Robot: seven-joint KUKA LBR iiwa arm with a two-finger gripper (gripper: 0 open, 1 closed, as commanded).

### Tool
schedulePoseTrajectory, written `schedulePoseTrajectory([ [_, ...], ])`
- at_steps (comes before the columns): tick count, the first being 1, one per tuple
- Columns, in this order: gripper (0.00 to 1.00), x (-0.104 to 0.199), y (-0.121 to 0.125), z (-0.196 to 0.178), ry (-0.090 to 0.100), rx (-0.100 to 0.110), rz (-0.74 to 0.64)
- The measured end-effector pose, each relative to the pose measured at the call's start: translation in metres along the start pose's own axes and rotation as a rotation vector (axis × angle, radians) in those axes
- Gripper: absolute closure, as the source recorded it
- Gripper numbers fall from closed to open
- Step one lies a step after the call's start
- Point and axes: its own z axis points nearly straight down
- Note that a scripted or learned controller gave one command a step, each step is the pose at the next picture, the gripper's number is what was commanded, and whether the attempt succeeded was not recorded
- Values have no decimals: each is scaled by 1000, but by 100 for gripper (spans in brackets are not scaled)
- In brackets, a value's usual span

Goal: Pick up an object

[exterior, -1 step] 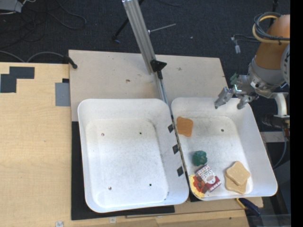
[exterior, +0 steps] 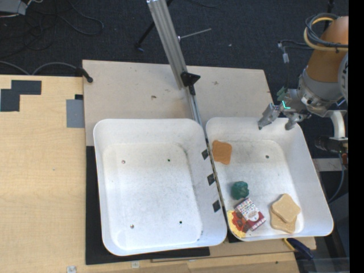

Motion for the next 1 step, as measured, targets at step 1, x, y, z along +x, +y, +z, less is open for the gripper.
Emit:
schedulePoseTrajectory([
  [1, 0, 7, 3, 63, 2, 5, -1],
])
